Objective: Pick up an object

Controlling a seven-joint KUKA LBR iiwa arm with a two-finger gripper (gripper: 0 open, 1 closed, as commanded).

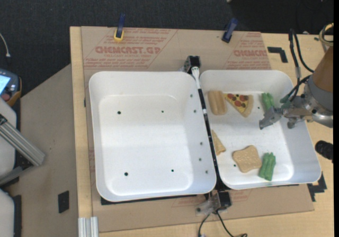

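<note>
Nothing lifted yet, as far as we can judge: every item rests on the floor of the right bin [302, 140], so the whole pick is left to do.

The gripper [269, 119] hangs low over that bin's upper right part; we read its fingers as slightly apart, with nothing between them.

Nearest candidate is the green piece [266, 100], just above the fingertips, close but apparently apart. The pizza slice [239, 102] and bread stick [216, 102] lie to its left. The toast [247, 158] and second green piece [267, 166] sit nearer the front rim, well apart from the gripper.
</note>
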